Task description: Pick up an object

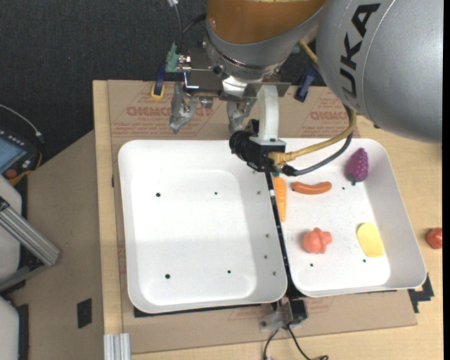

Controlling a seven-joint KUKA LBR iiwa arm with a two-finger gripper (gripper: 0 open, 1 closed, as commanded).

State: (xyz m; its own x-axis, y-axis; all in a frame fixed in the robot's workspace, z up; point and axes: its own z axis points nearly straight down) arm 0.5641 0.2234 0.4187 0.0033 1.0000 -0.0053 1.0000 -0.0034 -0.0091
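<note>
Two shallow white bins are seen side by side on a sheet of brown cardboard point(126, 105), the left bin point(190, 232) at about nine o'clock of the view's centre and the right bin point(394, 204) at about three o'clock. The grey arm point(394, 56) is seen at one o'clock of the view, with its orange band point(260, 17) at twelve. The gripper point(209, 118) is held above the far rim of the left bin, at twelve o'clock of that bin; its two fingers are spread apart and nothing is seen between them. A black fitting point(256, 149) with a yellow cable point(330, 144) is hung just below the wrist, over the seam between the bins. The objects to be picked are all found in the right bin. An orange carrot point(280, 198) is laid along that bin's left wall, at nine o'clock of the bin, its tip pointed toward six. A red-orange sausage point(311, 188) is placed just beside it, at ten o'clock. A purple bunch of grapes point(358, 164) is set at one o'clock, near the far rim. A pink-red fruit point(316, 240) is found at seven o'clock and a yellow piece point(370, 239) at five o'clock, the two being apart. A small red-orange thing point(436, 238) is seen outside the right bin, at four o'clock of it, cut by the view's edge.
</note>
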